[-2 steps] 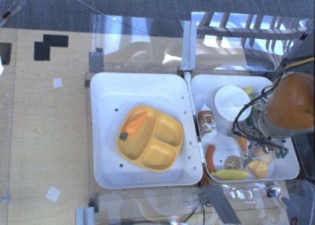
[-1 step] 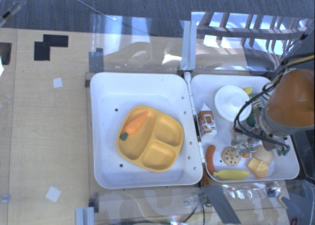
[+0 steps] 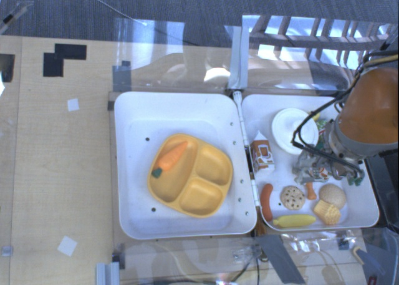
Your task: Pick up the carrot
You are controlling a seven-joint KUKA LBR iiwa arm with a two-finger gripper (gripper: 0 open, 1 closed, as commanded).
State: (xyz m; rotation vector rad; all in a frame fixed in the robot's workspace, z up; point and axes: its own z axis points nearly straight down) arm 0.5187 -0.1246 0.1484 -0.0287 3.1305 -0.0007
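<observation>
A wooden table seen from above carries two shallow white bins side by side. Nearest the bottom edge, in the right bin, a yellow banana-like piece lies along the front wall, with a red sausage standing just left of it, a round speckled cookie above it, and a tan bread-like lump to the right. Slightly farther back, the jaws of the grey arm hang over the middle of this bin; wires and shadow hide the tips, so whether they are open or closed cannot be told. A small brown and white carton stands by the bin's left wall, and a white round plate lies behind. The arm's orange band fills the right side. In the left bin, well apart from the jaws, a yellow divided tray holds the carrot, lying diagonally in its far-left compartment, green end toward the front.
</observation>
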